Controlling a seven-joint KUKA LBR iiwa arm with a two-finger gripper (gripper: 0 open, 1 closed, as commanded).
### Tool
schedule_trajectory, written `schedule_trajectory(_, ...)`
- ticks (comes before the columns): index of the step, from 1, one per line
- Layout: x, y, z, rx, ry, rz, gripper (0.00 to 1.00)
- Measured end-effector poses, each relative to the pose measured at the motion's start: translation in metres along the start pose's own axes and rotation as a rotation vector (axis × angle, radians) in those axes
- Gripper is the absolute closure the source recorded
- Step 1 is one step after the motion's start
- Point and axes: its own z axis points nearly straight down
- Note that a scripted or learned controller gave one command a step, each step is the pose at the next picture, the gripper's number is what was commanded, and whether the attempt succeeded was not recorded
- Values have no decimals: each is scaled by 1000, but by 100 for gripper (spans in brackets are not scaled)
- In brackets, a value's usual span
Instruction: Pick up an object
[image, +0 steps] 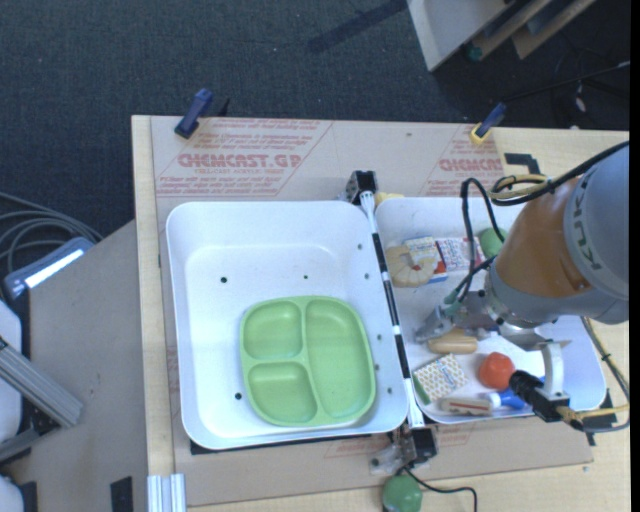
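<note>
My gripper (447, 322) is low in the right bin (400, 215), reaching in from the right under the grey and orange arm (545, 250). Its tip hangs just above a tan bread-like piece (452, 343) and may be touching it. A red tomato-like ball (495, 370) lies just right of that piece. In front sit a checkered packet (440, 378) and a pale tube with a blue end (478, 404). Behind the gripper lie a beige ring-shaped item (405, 263), a white printed packet (445, 250) and a green object (490, 241), partly hidden by the arm.
The left bin (200, 240) holds a green divided plate (306, 360) with three compartments. A black divider clip (362, 184) sits between the bins at the back. Cables (500, 185) loop off the arm over the right bin's far edge.
</note>
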Motion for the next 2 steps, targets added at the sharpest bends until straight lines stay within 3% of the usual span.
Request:
schedule_trajectory(1,0,0,-10,-1,-1,1,100)
schedule_trajectory(2,66,24,-101,0,2,-1,100)
